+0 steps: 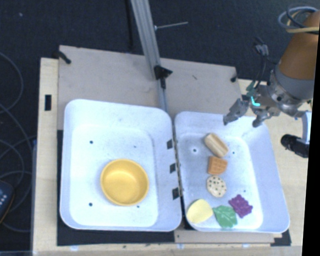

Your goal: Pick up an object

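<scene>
Camera view has the hand (243,118) spread open, holding nothing, above the right bin's (272,177) far edge.

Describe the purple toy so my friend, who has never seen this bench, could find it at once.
Start at the right-hand shallow white bin, the one holding a cluster of small toy foods. Follow its contents down to the near edge, where a pale yellow rounded piece and a green leaf-like piece lie. The small purple knobbly toy sits just right of the green one, the only purple thing there.
</scene>
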### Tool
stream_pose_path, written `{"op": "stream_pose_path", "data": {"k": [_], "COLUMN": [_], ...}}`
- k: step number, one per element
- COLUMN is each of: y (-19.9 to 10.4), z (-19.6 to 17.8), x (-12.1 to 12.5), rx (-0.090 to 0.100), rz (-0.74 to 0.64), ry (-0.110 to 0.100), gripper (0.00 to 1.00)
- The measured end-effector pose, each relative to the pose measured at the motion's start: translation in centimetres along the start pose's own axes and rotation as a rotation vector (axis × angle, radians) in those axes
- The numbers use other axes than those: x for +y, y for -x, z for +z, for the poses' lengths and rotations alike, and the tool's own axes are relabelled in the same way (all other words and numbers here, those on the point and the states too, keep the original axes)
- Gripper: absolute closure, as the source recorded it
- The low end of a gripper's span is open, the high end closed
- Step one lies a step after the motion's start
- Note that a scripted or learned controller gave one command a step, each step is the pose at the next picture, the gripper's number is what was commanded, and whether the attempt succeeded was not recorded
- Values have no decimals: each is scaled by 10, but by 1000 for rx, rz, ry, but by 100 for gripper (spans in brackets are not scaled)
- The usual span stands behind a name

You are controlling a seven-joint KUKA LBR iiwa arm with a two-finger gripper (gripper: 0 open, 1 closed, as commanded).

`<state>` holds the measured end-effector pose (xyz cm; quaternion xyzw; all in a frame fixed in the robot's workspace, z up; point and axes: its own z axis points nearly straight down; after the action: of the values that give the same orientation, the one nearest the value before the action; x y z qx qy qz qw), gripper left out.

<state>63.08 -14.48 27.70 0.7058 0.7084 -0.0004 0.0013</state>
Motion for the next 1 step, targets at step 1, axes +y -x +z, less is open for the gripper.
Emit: {"op": "stream_pose_path", "data": {"k": [1], "y": [3], "z": [63], "x": [-1], "rx": [1], "rz": [5], "ry": [-6], "gripper": [0]}}
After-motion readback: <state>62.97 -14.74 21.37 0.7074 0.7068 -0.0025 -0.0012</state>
